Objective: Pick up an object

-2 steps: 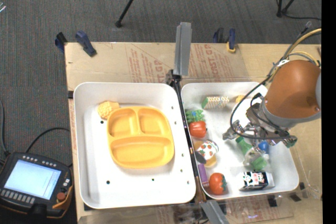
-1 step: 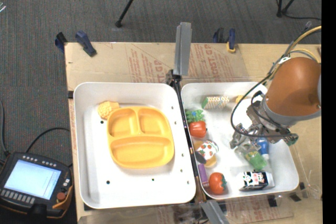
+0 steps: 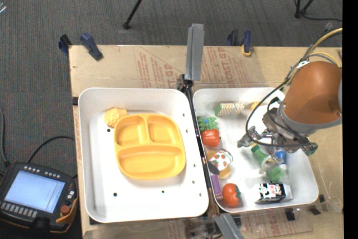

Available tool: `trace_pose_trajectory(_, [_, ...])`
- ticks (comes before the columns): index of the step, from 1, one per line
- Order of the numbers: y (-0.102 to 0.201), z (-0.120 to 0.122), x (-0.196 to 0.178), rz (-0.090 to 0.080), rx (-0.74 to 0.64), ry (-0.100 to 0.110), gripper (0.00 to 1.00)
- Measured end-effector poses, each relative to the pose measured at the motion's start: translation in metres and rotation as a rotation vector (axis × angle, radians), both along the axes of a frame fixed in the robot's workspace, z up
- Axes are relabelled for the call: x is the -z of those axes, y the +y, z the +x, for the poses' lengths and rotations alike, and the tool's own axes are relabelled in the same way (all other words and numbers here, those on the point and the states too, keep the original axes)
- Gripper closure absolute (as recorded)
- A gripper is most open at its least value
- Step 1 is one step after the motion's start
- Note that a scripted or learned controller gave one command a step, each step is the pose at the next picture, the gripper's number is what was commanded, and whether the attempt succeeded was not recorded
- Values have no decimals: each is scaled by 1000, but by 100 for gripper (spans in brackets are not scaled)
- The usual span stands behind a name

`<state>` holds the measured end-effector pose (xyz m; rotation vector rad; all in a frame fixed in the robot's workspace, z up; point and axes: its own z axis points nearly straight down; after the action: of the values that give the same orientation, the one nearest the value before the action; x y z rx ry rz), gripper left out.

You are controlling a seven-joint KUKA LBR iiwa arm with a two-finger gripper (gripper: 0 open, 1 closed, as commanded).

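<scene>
Glossy yellow plastic tray (image 3: 150,146), smooth white plastic bins (image 3: 89,120), matt printed cardboard bench top (image 3: 151,67), glossy orange band (image 3: 313,92)

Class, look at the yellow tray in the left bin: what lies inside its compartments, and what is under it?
The yellow tray has three compartments, all bare. A small yellow toy lies beside its upper-left corner, not inside. The tray hides the left bin floor beneath it.

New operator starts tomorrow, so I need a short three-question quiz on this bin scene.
1. True or false: the yellow divided plate lies in the left bin.
2. Which bin does the gripper hang over? A) left B) right
3. Fill in: the black-and-white carton lies near the right bin's ____ corner, as the camera sees it.

Key: 1 true; 2 B; 3 lower right.
</scene>
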<state>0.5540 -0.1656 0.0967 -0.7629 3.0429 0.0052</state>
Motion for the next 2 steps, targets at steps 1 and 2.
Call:
trace_pose_trajectory(1, [2, 1, -10, 2, -3, -3, 100])
trace_pose_trajectory(2, [2, 1, -9, 2, -3, -2, 0])
